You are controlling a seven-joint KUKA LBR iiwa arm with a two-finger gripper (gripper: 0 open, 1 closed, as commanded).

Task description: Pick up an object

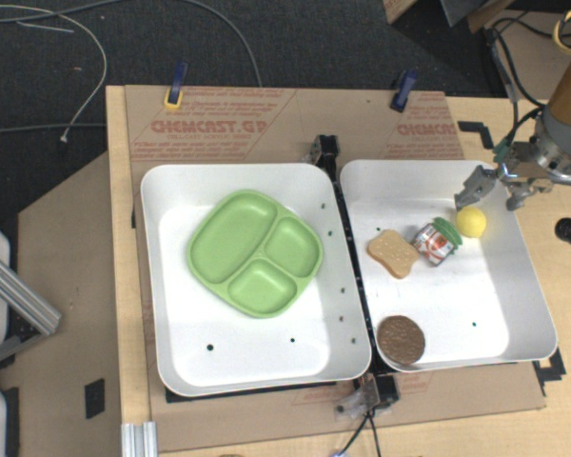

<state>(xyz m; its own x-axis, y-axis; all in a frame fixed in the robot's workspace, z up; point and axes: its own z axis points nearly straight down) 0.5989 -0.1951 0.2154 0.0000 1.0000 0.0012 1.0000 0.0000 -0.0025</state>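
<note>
Grey metal fingers [476, 187] of the gripper [496, 186] stand spread apart with nothing between them, at the far right end of the right bin [514, 341], low over its floor as far as the slanted view lets me judge. Just below the gap between the fingers lies a yellow ball [471, 222], close to them but apart. Touching the ball on its left is a small can [437, 239] with a green cap, lying on its side. Left of the can, and just beside it, is a tan biscuit [392, 253]. Nearer the front rim, well apart from the rest, a brown disc [401, 339] lies flat. The left bin [171, 350] holds a green tray [255, 252] with three compartments, far from the tool. I judge the step in hand to be the approach: nothing is lifted yet, and the ball looks the likeliest target, being nearest. The next move would call for shifting the spread fingers over the ball, descending so they straddle it, then closing. The ball may roll, and the can pressed against it leaves little room for a finger on that side.
</note>
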